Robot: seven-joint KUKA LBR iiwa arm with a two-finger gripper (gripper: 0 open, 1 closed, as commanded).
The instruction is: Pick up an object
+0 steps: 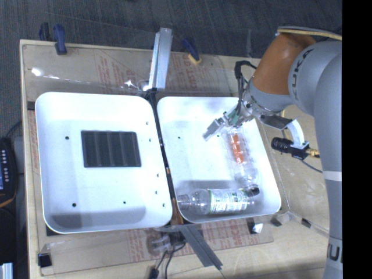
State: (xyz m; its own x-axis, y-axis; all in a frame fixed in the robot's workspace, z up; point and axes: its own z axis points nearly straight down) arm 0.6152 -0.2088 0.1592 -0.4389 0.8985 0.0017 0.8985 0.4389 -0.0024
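Observation:
Two clear plastic bottles lie in the right bin (174, 121). One with an orange label (238, 151) lies lengthwise along the bin's right side. The other, with a pale label (216, 201), lies across the near wall. My gripper (219, 127) hangs over the bin's upper middle, just at the far end of the orange-label bottle. Whether it touches that bottle I cannot tell. The grey arm with its orange band (279, 68) comes in from the right.
The left bin (58, 115) holds a dark ridged rectangular pad (110, 149). A grey metal bar (161, 57) stands at the back between the bins. Blue clamps (58, 38) grip the bench's far edge.

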